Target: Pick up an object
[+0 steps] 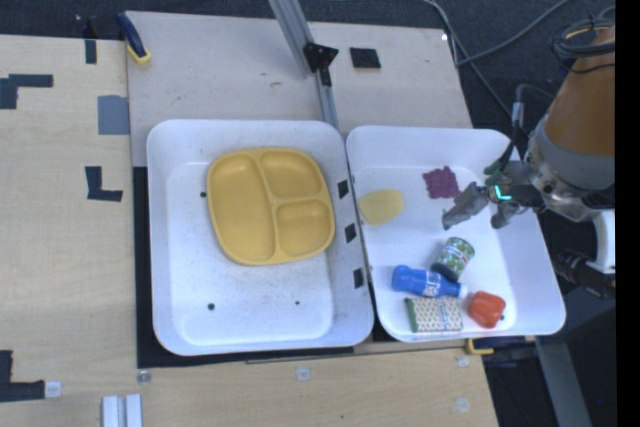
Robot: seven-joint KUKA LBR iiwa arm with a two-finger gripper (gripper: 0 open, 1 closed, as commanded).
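**Gripper poised over the right bin, nothing picked yet**

While the gripper hangs with fingers spread and nothing between them over the right bin, the step looks like the approach. At its 6 o'clock stands a small green can, touching a blue bottle; a clean descent must avoid that neighbour. A purple piece lies at 10 o'clock. The yellow divided plate sits in the left bin.
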